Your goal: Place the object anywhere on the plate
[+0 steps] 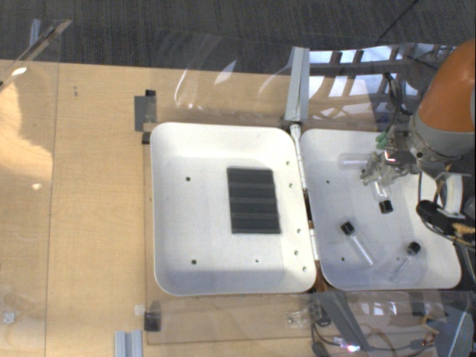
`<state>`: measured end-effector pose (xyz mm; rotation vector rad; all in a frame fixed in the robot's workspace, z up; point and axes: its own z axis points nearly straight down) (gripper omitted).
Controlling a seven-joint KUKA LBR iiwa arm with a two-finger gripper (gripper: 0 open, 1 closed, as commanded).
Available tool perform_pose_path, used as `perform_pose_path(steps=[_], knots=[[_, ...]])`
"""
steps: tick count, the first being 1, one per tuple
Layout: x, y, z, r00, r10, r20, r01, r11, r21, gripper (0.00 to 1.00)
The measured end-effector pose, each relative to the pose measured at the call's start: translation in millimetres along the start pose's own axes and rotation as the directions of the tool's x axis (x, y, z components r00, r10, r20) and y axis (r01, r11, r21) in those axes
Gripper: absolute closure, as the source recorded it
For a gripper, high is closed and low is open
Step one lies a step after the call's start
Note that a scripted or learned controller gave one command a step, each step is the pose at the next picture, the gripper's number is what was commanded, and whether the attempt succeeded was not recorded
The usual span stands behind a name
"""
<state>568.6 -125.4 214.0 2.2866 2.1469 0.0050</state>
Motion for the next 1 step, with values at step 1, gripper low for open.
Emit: perform_pose_path(steps=[1], knots=[[46.9,80.9,-67.3,0.97,-0.243,0.001,0.243,0.97,-0.004,1.0]])
